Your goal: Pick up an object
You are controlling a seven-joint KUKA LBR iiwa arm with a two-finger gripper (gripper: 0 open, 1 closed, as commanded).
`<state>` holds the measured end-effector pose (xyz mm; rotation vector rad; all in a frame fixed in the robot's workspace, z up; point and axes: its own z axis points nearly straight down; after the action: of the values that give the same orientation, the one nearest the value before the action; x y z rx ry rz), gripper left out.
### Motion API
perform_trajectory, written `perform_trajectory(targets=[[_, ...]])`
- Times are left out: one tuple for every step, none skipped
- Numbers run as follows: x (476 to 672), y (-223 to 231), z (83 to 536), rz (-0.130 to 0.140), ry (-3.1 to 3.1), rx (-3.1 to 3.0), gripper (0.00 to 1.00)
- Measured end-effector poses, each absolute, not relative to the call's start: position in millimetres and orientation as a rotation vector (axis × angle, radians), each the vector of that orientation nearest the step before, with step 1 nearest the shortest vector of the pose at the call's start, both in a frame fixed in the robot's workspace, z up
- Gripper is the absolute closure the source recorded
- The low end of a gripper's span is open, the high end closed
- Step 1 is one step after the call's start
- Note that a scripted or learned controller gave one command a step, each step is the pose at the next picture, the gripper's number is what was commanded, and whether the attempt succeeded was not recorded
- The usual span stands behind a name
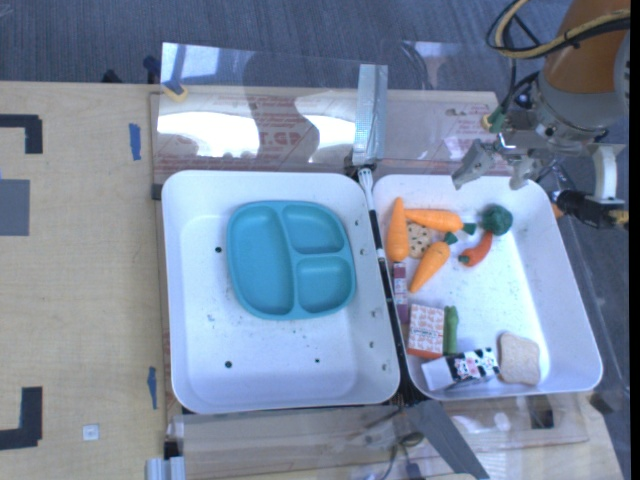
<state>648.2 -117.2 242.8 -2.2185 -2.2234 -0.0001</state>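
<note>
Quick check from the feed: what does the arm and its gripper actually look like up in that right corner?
The arm has an orange band above a grey wrist, with yellow-and-black cables looping beside it. The gripper is grey metal with two slim fingers.

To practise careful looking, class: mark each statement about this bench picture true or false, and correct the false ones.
1. The teal divided plastic plate lies in the left white bin. True.
2. The orange toy carrots lie on the plate. False: they lie in the right white bin.
3. The pincer hangs above the right bin's far edge. True.
4. The pincer holds the green toy broccoli. False: the broccoli lies in the right bin, apart from it.
5. The tan bread-shaped toy lies at the right bin's near right corner. True.
</note>
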Motion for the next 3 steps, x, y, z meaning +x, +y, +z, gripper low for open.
perform_trajectory(targets=[[648.4,-98,106,0.007,-2.441,-1.964,0.0],[635.5,-74,190,-0.011,-2.447,-1.984,0.0],[586.0,-114,99,0.004,-2.601,-1.754,0.0]])
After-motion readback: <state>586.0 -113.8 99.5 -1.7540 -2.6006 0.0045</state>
